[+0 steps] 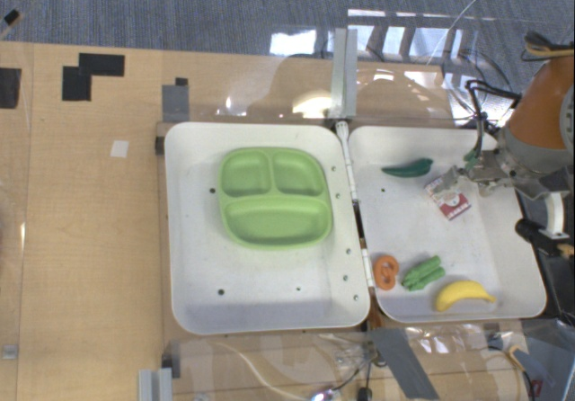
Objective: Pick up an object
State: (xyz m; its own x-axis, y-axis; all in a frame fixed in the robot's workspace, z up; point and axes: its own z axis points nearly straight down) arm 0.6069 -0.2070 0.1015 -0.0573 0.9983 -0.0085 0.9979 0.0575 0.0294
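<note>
The tool [460,176] is hovering over the red-and-white packet [449,197] in the right bin [530,300] — grip state, I cannot tell — banana [464,295] sitting at six o'clock.

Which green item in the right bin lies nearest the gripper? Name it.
The dark green pepper, up by the gripper; the lighter green vegetable lies low beside the banana.

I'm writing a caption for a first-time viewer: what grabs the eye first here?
The green divided plate sits alone in the middle of the left bin. In the right bin, bright items cluster near the front: a yellow banana, a green vegetable and an orange piece.
</note>
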